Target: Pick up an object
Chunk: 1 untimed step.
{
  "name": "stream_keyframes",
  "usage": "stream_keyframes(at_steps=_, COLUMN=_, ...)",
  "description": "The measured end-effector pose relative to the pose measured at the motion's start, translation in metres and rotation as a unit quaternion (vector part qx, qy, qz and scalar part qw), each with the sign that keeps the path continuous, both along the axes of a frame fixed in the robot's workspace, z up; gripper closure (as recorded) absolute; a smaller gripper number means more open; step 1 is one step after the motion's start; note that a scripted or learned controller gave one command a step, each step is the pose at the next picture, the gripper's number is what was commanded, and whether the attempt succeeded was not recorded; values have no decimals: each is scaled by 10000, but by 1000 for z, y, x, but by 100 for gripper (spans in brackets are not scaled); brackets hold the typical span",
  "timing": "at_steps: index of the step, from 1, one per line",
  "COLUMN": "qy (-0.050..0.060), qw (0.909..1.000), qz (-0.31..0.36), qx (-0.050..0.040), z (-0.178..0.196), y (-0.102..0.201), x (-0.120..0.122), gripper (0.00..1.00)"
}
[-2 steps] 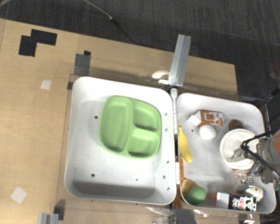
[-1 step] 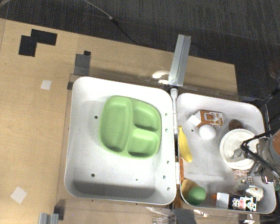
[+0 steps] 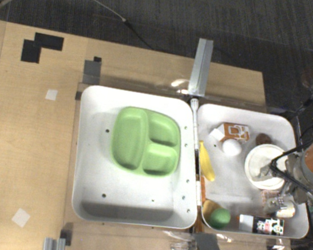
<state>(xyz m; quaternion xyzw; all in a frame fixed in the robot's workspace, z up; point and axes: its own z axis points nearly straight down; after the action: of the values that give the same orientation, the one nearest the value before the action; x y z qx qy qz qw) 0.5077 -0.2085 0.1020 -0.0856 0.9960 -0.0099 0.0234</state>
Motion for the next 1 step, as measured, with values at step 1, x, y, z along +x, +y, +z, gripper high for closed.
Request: stream_keyframes(at_steps=1, qy=-10, qw=10000, qz=49, qx=-3, z=0, y=0, x=-1, gripper=0)
